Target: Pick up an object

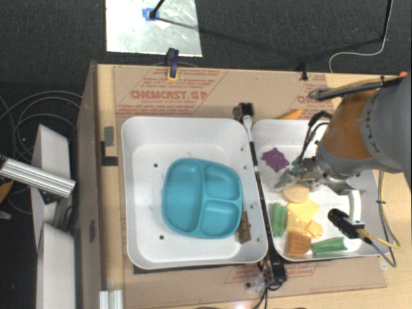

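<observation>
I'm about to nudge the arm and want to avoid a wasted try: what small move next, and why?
Probably a short descent. The pincer sits in the right bin, just above the pale round piece, with the purple piece off to one side. Nothing can be seen between its tips, so lowering onto the round piece seems the likeliest way to get a grip.

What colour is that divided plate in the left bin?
Turquoise blue; the plate shows clearly in the camera view.
</observation>
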`<state>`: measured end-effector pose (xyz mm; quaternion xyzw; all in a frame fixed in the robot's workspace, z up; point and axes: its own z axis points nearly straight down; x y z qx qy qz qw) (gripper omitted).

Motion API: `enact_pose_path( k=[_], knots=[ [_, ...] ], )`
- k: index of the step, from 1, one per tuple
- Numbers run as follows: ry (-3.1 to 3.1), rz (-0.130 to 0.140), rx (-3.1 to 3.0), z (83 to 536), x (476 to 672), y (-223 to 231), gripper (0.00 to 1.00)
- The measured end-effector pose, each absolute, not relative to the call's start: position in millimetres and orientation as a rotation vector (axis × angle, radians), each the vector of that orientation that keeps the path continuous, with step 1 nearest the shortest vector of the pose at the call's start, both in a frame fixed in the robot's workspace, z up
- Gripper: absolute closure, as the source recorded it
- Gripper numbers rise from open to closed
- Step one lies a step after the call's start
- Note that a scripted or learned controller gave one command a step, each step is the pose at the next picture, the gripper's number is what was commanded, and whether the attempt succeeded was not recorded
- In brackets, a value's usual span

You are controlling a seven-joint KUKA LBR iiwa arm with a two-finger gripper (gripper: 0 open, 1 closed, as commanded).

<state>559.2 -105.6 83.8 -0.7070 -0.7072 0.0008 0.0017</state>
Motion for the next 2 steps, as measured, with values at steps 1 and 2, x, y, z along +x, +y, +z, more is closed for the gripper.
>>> enact_pose_path(
  k=[1, 2],
  knots=[
    [-2.225, -0.003, -2.221, 94.4, 562.3, -105.7, 1.00],
    [-2.236, -0.010, -2.215, 189.1, 591.1, -37.0, 1.00]
  ],
)
